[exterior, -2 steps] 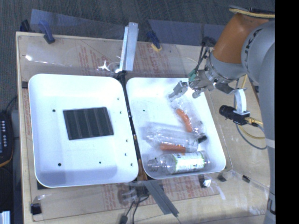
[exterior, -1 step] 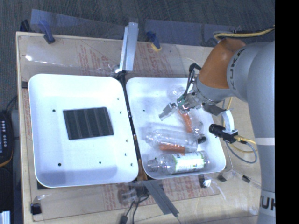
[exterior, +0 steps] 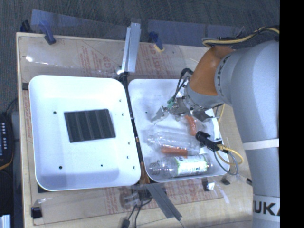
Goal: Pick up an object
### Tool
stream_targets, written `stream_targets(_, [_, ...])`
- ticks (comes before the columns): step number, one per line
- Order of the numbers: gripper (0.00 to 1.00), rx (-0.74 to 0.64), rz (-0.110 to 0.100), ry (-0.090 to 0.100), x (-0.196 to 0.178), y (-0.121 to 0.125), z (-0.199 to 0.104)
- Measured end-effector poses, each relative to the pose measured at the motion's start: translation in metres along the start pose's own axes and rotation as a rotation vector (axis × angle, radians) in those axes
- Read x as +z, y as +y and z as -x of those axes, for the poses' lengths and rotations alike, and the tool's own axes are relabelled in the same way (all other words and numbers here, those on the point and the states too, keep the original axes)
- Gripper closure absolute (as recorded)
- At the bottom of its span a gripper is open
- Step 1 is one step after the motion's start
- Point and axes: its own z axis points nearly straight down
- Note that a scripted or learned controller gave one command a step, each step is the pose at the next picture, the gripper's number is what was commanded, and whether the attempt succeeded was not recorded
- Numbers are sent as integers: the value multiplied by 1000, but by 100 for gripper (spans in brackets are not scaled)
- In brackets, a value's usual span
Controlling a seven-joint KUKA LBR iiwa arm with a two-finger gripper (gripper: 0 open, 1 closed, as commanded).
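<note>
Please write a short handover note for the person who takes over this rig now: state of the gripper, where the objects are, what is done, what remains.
Gripper: low in the right bin, near its upper middle; nothing visible between its fingers.
Objects: green-labelled bottle along the bin's lower edge, clear bottle above it, orange items beside the wrist.
Left bin: dark ribbed pad.
Done: no pick yet.
Left: grasp one object and lift.
</note>
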Motion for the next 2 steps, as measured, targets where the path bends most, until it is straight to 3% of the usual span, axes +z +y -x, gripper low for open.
stream_targets(1, [0, -41, 21, -2, -12, -72, 12])
stream_targets(2, [0, -95, 4, -2, -88, -73, 17])
